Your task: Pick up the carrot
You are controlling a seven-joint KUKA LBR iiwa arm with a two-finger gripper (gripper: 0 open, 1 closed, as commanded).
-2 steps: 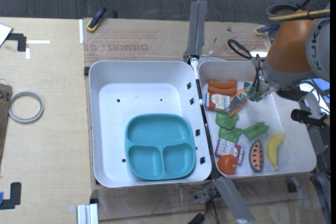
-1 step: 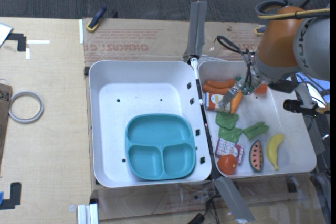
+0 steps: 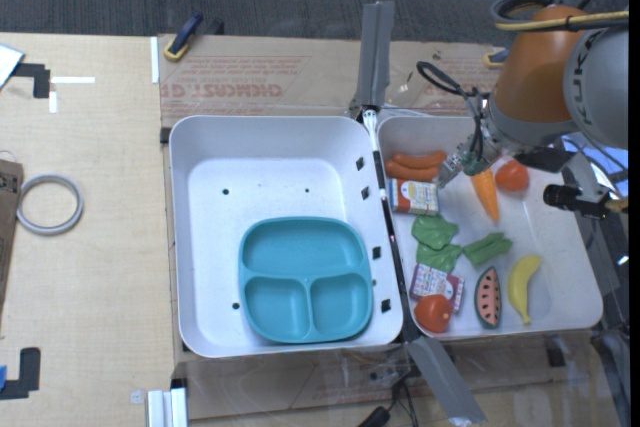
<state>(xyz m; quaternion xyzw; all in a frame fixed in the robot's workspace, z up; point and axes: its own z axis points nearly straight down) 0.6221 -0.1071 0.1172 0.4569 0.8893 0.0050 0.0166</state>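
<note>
The carrot point(image 3: 485, 193) lies in the right bin point(image 3: 585, 305), between a hot dog point(image 3: 416, 164) and a tomato point(image 3: 512, 176). It looks like light, stiff, smooth plastic (likely slippery), so the thick middle seems the best place to take hold. The gripper point(image 3: 464, 162) hangs at its top end; I cannot tell how the jaws stand. Toys crowd the white floor.

A single fixed camera looks down at a slant over the desk point(image 3: 80, 115), framing both white bins point(image 3: 200, 145).
</note>
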